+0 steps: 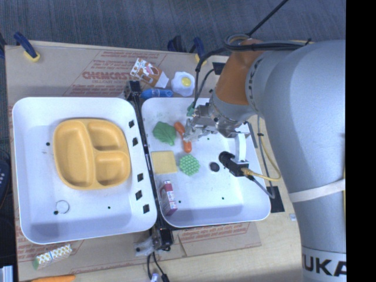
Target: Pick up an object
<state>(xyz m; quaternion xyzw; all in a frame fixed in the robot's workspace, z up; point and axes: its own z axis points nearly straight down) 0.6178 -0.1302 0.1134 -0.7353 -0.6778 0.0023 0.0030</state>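
Down in the right bin (226,201) now. It is smooth white plastic, shallow, with rounded corners, and the gripper (191,131) hangs low at its upper middle, right over a small orange carrot (187,145), a tapered stub lying on the bin floor. The metal body covers the spot, so whether the gripper is wide, narrow or closed on anything I cannot tell. Just left of the carrot sits a crinkled green leaf (164,133). Below that is a flat pale-yellow square (164,162), and beside it a knobbly green ball (189,165). A small dark disc (214,167) lies just right of the ball. By the bin's left wall a little red-and-dark bottle (168,196) lies on its side, its label too small to read. Over in the left bin (32,134) there is a glossy yellow divided plate (91,153) with three compartments, and a small clear ring (61,206) near the lower corner. Both bins stand on brown cardboard (76,69) printed in red — "CHEMCAST" is legible. Along the top rim are a blue piece (157,93), a white-and-yellow round thing (183,82) and a printed packet (144,70). The grey arm (317,128), orange-banded, blocks the right side, with white letters "UKA" low on it.
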